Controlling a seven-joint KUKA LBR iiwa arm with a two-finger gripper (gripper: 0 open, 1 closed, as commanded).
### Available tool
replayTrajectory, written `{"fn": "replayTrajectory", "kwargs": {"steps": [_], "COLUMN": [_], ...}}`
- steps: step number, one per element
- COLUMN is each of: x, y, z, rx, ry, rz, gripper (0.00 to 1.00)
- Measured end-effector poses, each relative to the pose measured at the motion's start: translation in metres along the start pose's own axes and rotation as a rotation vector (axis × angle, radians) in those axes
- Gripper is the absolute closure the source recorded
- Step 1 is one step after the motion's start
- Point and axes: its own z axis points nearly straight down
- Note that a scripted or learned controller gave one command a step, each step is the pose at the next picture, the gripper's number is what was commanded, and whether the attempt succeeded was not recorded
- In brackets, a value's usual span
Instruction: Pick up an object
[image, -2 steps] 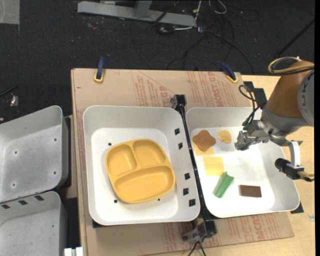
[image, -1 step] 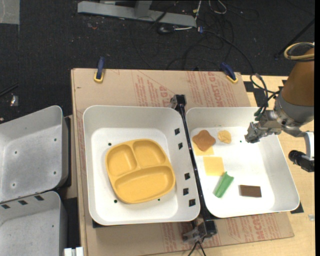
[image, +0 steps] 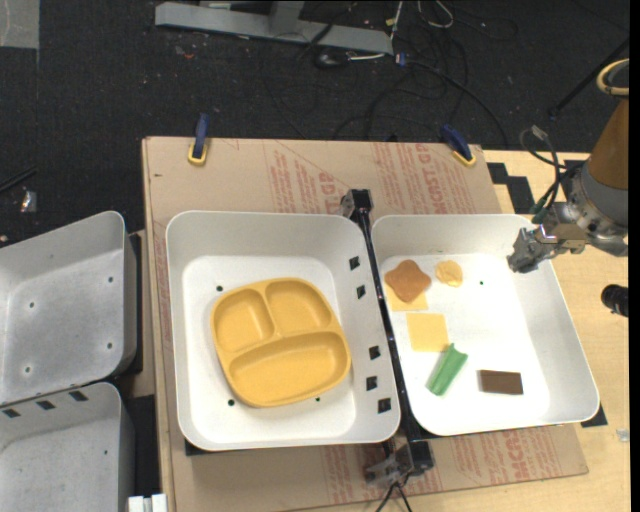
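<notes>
Camera view, looking down at a slant: the bench (image: 300, 170) is a brown board carrying red printed lettering, mirrored or inverted and not legible, held at its far edge by two blue and yellow clamps (image: 199, 142). Two shallow white bins sit on it side by side. The left bin (image: 200, 250) contains a yellow divided plate (image: 280, 340) with three compartments, lying flat near the bin's middle. The right bin (image: 560, 340) contains five small items: a brown toast-like slice (image: 407, 281) near the far left, a small yellow-orange piece (image: 449, 272) just beside it, a pale yellow square slice (image: 428, 331) directly below the toast and touching its near edge, a green stick-shaped piece (image: 446, 369) tilted just beside the square, and a dark brown rectangular block (image: 499, 381) apart to the right. The grey arm (image: 600, 200) enters from the right, and its gripper (image: 524, 252) sits over the far right edge of the right bin, well apart from all five items. Whether the fingers are spread or closed cannot be made out; nothing is visible between them.
</notes>
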Motion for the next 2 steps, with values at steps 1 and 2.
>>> {"fn": "replayTrajectory", "kwargs": {"steps": [1,2], "x": [0.004,0.047], "y": [0.011,0.013], "z": [-0.054,-0.047], "rx": [-0.001,0.007], "ry": [0.0,0.004], "rz": [-0.005,-0.008], "gripper": [1.0,1.0]}}
